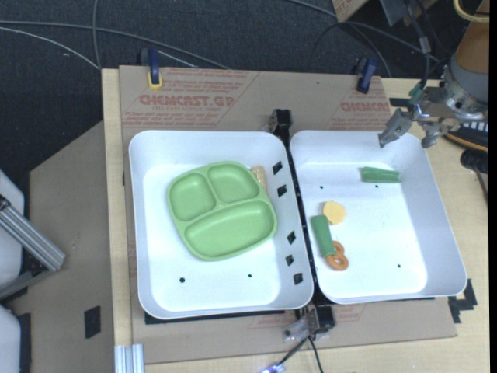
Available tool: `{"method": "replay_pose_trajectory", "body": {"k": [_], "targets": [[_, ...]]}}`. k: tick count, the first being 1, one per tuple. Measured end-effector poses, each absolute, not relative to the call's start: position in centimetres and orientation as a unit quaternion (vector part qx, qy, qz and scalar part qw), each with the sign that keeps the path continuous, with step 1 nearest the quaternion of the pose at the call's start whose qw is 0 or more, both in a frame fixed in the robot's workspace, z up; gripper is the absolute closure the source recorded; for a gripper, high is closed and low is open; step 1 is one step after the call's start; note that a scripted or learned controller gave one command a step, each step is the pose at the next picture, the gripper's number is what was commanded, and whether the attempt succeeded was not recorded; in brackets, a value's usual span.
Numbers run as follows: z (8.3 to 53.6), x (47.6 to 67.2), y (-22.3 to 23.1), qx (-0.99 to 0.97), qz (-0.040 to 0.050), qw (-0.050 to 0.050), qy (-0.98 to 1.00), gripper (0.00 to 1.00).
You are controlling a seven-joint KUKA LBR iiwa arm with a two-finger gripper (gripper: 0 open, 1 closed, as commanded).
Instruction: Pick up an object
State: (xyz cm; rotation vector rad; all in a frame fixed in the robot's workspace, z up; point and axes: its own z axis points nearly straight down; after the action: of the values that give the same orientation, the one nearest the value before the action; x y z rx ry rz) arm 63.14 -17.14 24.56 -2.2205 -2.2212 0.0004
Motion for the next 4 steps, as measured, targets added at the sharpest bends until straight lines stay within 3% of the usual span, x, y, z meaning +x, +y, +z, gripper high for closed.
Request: {"method": "replay_pose_trajectory", "body": {"k": [3, 4], "targets": [[8.9, 63.0, -16.5, -0.707, 0.0015, 0.003, -0.707, 0.00], [10.4, 63.2, -16.5, -0.707, -0.0008, 0.000, -0.707, 1.00]]}}
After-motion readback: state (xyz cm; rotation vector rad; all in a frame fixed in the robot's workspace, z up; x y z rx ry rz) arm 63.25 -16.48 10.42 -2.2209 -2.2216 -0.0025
